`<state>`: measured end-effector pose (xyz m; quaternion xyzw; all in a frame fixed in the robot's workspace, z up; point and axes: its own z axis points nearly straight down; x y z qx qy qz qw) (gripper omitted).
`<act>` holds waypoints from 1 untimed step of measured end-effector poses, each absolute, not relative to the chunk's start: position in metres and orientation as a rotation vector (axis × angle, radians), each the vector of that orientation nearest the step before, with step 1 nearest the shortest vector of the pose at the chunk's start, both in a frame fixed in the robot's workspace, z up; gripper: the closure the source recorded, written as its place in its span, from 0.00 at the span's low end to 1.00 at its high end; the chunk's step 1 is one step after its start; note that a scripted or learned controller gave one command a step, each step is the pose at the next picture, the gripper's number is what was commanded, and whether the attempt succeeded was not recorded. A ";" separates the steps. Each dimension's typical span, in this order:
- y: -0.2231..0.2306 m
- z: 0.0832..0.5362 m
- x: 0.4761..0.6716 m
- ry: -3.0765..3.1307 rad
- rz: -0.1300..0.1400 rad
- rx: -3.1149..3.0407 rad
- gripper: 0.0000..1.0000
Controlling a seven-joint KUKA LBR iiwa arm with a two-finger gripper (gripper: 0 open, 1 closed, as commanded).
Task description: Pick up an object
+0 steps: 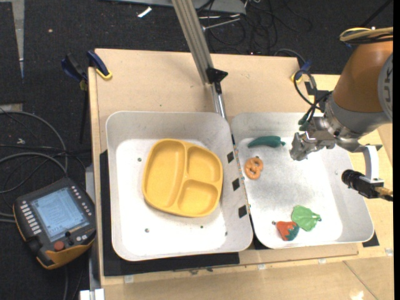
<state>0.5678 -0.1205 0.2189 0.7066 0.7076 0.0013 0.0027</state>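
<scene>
Hanging over the upper part of the right bin [315, 186], the tool [302, 150], near the green pepper [267, 142] and up and to the right of the pretzel [254, 167]. Carrying nothing visible; not being able to tell from this slant whether wide or narrow. Lying well apart from it at the near end of that bin, a green leaf-shaped toy [305, 217] touching a red and orange piece [287, 230].

Risking, most likely, a closure on air: lying flat and low, the pepper and the pretzel are offering little height to catch. Coming down slightly off-centre, possibly nudging the slim, curved pepper sideways across the smooth bin floor instead of trapping it. Going for the pretzel, possibly squeezing across its holes and slipping off its rounded loops. Reaching for the far pair, possibly snagging both at once or parting them, since touching.

Looking hard and glossy, probably plastic: the pepper, dark green and tapering. Looking knobbly and orange-brown: the pretzel, small and looped. Looking soft-edged and lobed: the leaf-shaped toy. Showing a matt, faintly speckled white floor with raised rounded rims: both bins. Sitting in the left bin [125, 167], a smooth yellow plate [183, 177] with three compartments. Carrying both bins, a pale wooden worktop [156, 80].
</scene>
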 end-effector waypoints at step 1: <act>-0.121 0.270 0.569 2.221 0.005 2.214 1.00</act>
